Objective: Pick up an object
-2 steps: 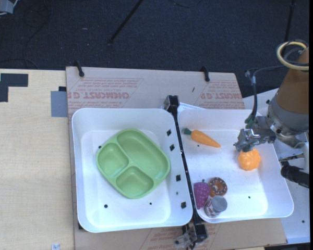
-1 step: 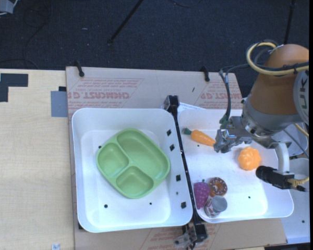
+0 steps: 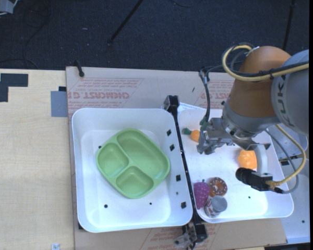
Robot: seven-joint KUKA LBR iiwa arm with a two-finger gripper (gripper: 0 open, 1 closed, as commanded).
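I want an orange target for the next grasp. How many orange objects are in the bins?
2, both in the right bin: a small orange piece left of the gripper, a larger orange object right of it. The arm may hide others.

Probably a robotics lab: taped cardboard (image 3: 120,90), cables (image 3: 289,176), white bins (image 3: 88,139).

We see two shallow white plastic bins (image 3: 88,139) side by side on a cardboard sheet (image 3: 115,90), which lies on a pale wooden bench (image 3: 26,165).
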